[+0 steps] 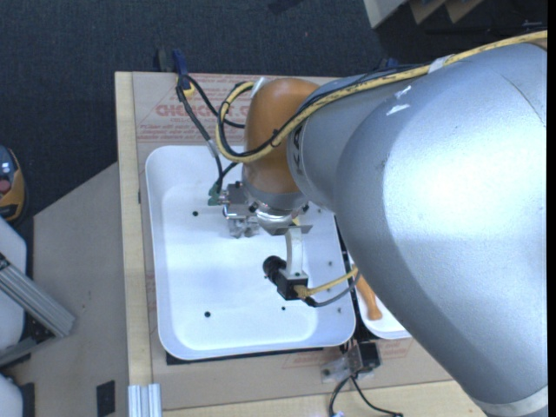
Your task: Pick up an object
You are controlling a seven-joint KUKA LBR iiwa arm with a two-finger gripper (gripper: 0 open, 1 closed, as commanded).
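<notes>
My gripper (238,221) hangs low over the middle of the left white bin (187,320), under the orange band (271,137) of the wrist. The arm's large grey body covers the right side of the view and most of the right bin. A slim orange object (368,299) lies in the visible strip of the right bin (387,327), just past the divider. I see nothing held at the gripper. A few small dark specks dot the left bin's floor.
A black fitting (280,274) with a yellow cable hangs off the wrist above the left bin's right half. Cables run from the bench's back edge (187,85) to the wrist. A metal rail (35,298) lies off the bench at left.
</notes>
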